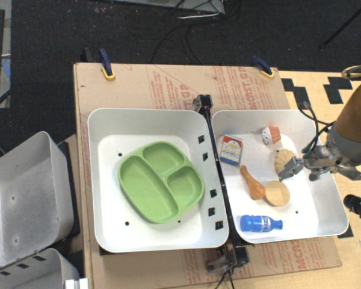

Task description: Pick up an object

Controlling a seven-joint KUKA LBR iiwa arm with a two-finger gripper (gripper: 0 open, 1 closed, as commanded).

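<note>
In the right bin (pixel 325 212) lie a small white, blue and red carton (pixel 231 149), a little red and white block (pixel 271 135), a tan lumpy object (pixel 283 157), a wooden spoon (pixel 262 187) with an orange handle, and a blue bottle (pixel 260 223) on its side. My gripper (pixel 290 167) reaches in from the right. It hangs low over the bin, just at the lower right side of the tan object and above the spoon's bowl. The view shows nothing clearly held.
The left bin (pixel 108 221) holds a green divided plate (pixel 161 180). A black divider (pixel 216 173) runs between the bins. The arm (pixel 349 131) stands over the right bin's right wall. Grey tubs (pixel 24 203) sit at the far left.
</note>
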